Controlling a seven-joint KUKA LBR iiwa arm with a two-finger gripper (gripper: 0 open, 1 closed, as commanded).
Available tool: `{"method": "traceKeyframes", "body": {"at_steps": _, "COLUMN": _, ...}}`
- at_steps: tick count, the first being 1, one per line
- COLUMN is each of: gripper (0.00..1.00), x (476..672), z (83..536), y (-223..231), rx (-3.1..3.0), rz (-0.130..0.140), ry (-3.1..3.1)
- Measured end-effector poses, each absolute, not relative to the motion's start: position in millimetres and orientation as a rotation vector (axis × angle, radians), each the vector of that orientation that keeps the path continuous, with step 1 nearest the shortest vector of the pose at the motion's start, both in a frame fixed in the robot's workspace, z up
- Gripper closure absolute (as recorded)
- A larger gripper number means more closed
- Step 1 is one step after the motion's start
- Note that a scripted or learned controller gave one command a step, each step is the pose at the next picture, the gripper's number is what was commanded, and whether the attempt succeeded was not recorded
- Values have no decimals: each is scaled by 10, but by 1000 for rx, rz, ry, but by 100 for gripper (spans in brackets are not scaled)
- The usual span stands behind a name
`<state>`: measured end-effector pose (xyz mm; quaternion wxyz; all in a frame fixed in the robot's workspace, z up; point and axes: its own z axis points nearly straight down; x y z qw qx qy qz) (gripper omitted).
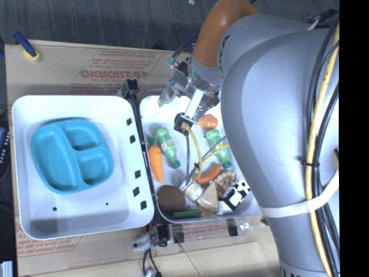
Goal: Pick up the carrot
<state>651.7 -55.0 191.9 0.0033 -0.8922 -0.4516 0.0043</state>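
The carrot point(155, 161) is orange and tapered. It lies lengthwise along the left wall of the right bin point(149, 105), with its thin end toward the front. My gripper point(182, 98) hangs over the far end of that bin, beyond the carrot and a little to its right, well apart from it. Nothing shows between its fingers. The arm's grey bulk hides the right side of the bin.
A green bottle point(167, 146) lies just right of the carrot, and a second one point(216, 143) further right. A brown ball point(170, 198) sits in front of the carrot among several small toys. Two orange pieces point(207, 121) point(209, 172) lie nearby. The left bin point(23, 154) holds a blue divided tray point(72, 154).
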Motion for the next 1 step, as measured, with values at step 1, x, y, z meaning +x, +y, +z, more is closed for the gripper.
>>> {"method": "traceKeyframes", "body": {"at_steps": 1, "gripper": 0, "x": 6533, "z": 1067, "y": -1019, "rx": -2833, "rz": 23, "ry": -1338}}
